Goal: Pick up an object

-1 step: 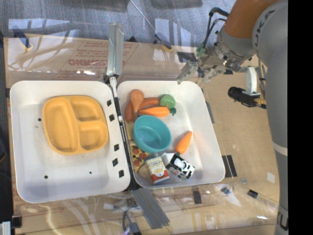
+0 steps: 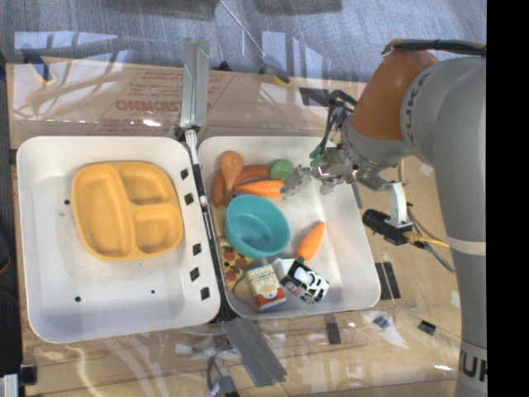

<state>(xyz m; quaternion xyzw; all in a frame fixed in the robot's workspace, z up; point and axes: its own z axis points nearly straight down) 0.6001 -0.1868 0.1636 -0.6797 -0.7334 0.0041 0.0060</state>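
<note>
Hanging over the right bin (image 2: pixel 351 259), the gripper (image 2: pixel 299 180) sits at about 1 o'clock from the teal bowl (image 2: pixel 258 227). I cannot tell if it is open or closed, and I see nothing held in it.

The closest thing to it is the long carrot (image 2: pixel 258 188). It lies flat at 12 o'clock from the bowl, with its thin end pointing at the gripper. I think this is the thing to pick up. A green ball (image 2: pixel 282 170) sits just past it, and a brown toy (image 2: pixel 231 168) is at 11 o'clock.

The carrot looks like a toy, so it is likely light, hard and a bit slippery. Its round sides could roll or pop out of a squeeze. The best place to grab looks like the fat middle, across its short way, not the thin tip. The bowl and the ball are close, so there is not much room.

1 small carrot (image 2: pixel 311 240) lies alone at 3 o'clock from the bowl and may be easier. A juice carton (image 2: pixel 263 287) is at 6 o'clock. The left bin (image 2: pixel 37 246) has 1 yellow tray (image 2: pixel 124 209).
</note>
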